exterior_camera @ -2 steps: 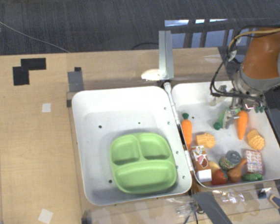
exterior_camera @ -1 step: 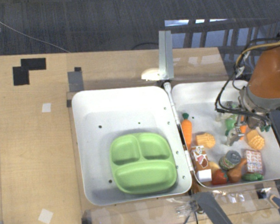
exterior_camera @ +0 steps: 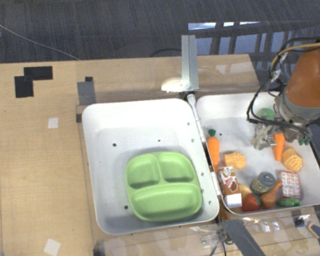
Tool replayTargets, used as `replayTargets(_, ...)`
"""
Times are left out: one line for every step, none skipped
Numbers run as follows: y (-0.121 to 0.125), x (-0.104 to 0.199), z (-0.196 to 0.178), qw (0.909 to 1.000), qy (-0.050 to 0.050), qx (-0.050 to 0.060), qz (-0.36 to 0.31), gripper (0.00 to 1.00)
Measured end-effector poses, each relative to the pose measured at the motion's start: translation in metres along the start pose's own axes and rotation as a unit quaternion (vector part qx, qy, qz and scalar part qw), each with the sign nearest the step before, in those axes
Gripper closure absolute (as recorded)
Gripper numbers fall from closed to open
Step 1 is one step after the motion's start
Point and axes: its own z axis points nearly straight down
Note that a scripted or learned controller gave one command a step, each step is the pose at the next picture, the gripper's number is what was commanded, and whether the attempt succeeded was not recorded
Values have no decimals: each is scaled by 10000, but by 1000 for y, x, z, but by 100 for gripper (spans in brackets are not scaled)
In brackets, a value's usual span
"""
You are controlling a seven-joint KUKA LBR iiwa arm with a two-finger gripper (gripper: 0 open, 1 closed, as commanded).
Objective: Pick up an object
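Gripper (exterior_camera: 266,137) low in right bin (exterior_camera: 234,107), beside small carrot (exterior_camera: 278,146); grip state can't tell. Green tray (exterior_camera: 163,185) in left bin (exterior_camera: 109,129).

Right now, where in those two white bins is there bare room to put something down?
The left white bin has bare floor along its far side and left of the green divided plate. In the right white bin, the far left corner is bare. Its near half is crowded with toy food, like the orange carrot and the red tomato.

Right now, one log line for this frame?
arm: over right bin | gripper: low by small carrot | grasp: none seen | left bin: green tray
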Motion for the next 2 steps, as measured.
replayTargets(45, -25, -74, 9983, 81, -26, 584, 100)
replayTargets(30, 61, -88, 9999, 115, -21, 39, 100)
